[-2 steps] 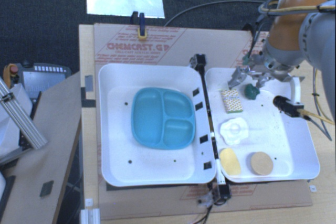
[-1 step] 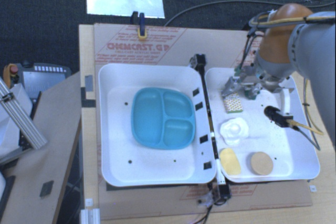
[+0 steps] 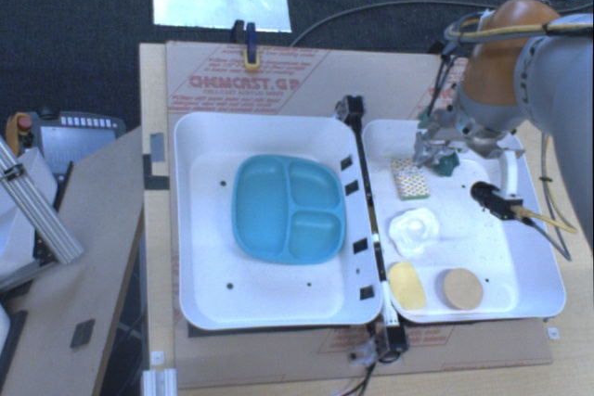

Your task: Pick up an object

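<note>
Yellow obj [image 3: 406,285], tan disc [image 3: 461,288] nearest; gripper [image 3: 432,150] low over right bin [image 3: 548,278] by green item [image 3: 448,164], finger state unclear.

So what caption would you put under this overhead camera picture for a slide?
Robot arm's gripper hovers over the right bin near a dotted sponge; blue divided plate in the left bin.

Robotics lab test cell.
Two white bins [image 3: 190,227] sit on a cardboard-covered tabletop [image 3: 306,74] over dark carpet [image 3: 74,5]; a teach pendant [image 3: 70,139] lies left of the bins, cables [image 3: 371,12] trailing behind them.
</note>
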You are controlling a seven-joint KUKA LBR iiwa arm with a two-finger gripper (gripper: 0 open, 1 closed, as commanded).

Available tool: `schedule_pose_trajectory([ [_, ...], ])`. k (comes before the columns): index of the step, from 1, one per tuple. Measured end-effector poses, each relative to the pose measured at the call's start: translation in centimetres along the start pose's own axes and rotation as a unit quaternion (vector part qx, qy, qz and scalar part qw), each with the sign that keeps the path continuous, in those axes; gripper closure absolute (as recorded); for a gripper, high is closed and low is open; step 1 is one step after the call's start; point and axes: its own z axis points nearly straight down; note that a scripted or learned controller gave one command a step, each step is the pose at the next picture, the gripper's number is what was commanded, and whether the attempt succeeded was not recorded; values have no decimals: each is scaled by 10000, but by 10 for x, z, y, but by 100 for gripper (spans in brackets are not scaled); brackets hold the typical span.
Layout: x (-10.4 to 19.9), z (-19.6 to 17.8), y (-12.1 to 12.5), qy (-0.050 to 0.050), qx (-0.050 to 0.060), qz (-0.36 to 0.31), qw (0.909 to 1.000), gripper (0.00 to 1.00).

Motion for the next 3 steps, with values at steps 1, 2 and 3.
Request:
schedule_pose_trajectory([
  [1, -8, -52, 8, -2, -12, 3, 10000, 100],
  [2, -9, -117, 9, -2, -18, -19, 10000, 100],
  [3, -9, -120, 10, 4, 9, -20, 10000, 100],
])
